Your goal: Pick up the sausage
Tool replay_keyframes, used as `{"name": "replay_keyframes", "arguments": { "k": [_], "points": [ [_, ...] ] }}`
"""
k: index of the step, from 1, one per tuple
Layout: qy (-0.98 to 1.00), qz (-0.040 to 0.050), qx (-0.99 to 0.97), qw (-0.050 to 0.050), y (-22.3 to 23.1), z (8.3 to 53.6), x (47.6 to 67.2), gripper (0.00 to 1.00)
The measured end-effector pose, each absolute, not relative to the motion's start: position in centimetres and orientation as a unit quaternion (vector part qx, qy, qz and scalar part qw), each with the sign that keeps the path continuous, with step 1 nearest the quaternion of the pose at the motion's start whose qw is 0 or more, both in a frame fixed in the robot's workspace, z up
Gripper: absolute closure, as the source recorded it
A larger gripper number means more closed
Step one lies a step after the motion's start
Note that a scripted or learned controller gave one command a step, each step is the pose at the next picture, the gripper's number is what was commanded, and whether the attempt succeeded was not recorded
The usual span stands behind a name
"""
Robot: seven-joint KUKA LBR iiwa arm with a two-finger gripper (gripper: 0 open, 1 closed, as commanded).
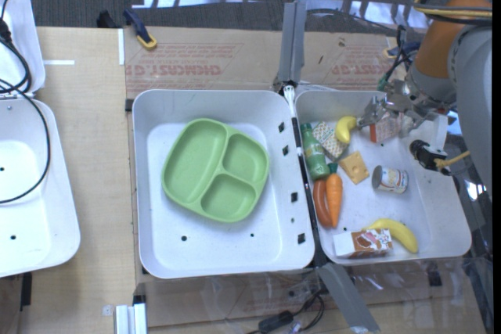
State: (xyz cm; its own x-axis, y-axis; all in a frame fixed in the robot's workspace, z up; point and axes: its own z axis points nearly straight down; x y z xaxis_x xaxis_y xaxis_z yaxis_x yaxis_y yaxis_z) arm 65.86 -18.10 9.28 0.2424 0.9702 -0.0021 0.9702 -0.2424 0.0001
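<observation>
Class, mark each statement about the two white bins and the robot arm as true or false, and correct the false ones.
1. The green divided plate lies in the left bin. True.
2. The carrot lies in the left bin. False: it is in the right bin, near the divider.
3. The gripper is over the far part of the right bin. True.
4. The small can stands on the green plate. False: it lies on the right bin's floor.
5. Two yellow bananas are in the right bin. True: one far, one near.
</observation>
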Motion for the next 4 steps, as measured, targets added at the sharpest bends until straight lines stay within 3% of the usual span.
{"name": "replay_keyframes", "arguments": {
  "k": [1,2,3,4],
  "points": [
    [0.522,-0.0054,0.853,-0.002,-13.4,9.2,65.6,0.00],
    [0.364,-0.0081,0.932,-0.001,-11.6,9.1,65.3,0.00],
    [0.228,-0.0039,0.974,-0.001,-10.8,9.1,65.0,0.00],
    [0.116,-0.0024,0.993,0.000,-9.4,9.1,63.0,0.00]
  ]
}}
